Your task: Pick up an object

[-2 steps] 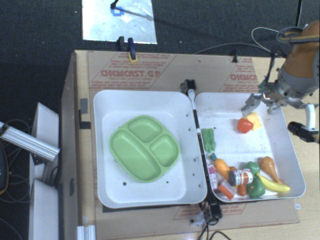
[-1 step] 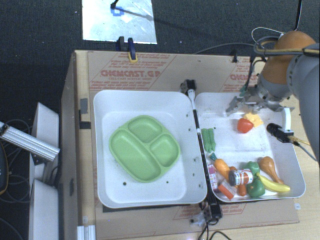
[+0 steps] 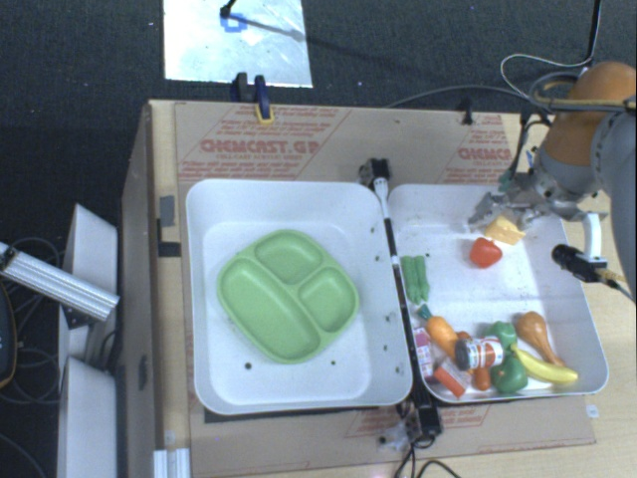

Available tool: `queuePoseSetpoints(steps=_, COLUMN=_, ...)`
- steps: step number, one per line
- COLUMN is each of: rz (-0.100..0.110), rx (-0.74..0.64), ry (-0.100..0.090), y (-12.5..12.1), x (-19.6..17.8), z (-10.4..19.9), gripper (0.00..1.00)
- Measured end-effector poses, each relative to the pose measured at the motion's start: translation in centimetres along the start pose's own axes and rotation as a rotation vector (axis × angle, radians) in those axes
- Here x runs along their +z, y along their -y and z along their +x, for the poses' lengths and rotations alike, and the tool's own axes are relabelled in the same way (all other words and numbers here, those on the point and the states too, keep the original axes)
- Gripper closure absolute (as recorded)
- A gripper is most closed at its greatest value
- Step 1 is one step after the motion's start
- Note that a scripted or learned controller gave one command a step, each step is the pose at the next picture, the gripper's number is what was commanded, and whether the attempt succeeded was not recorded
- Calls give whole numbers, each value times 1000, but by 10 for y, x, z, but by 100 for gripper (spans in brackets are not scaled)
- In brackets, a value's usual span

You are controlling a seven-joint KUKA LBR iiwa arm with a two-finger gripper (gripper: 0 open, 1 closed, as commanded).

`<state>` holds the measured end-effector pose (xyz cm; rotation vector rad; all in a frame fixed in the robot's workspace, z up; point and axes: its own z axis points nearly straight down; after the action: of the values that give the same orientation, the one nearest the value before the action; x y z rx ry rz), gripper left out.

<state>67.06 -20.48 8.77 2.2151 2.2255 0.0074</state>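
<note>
a: gripper (image 3: 506, 210) sits low over the back of the right bin (image 3: 589, 339), arm reaching in from the right. step in hand looks like the closing-in before a grasp.

b: on what?

a: a pale yellow wedge (image 3: 507, 231) lies just under the fingertips, touching or nearly so. a red tomato-like piece (image 3: 485, 253) sits just beside it, toward the front.

b: jaws?

a: can't tell. metal parts overlap there and no gap reads clearly. nothing is visibly between them, so i wouldn't call it held.

b: other candidates?

a: a heap at the bin's front: banana (image 3: 545, 368), orange carrot (image 3: 439, 330), small can (image 3: 482, 352), green pepper (image 3: 509, 374). all well apart from the gripper. left bin (image 3: 214, 391) holds a green divided plate (image 3: 287, 294).

b: next move?

a: i'd judge it needs to settle squarely on the wedge, close, then lift straight up, without nudging the red piece.
</note>
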Motion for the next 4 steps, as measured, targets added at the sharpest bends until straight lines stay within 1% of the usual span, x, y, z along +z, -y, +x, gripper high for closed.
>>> queuePoseSetpoints(steps=1, rz=1, rx=0, ry=2, y=1, x=3, z=24, gripper=0)
queuePoseSetpoints(steps=2, rz=4, rx=4, ry=2, y=85, x=3, z=45, gripper=0)
queuePoseSetpoints(steps=3, rz=0, rx=1, ry=5, y=18, x=2, z=-2, gripper=0)
queuePoseSetpoints(steps=4, rz=0, rx=0, ry=2, y=1, x=2, z=27, gripper=0)
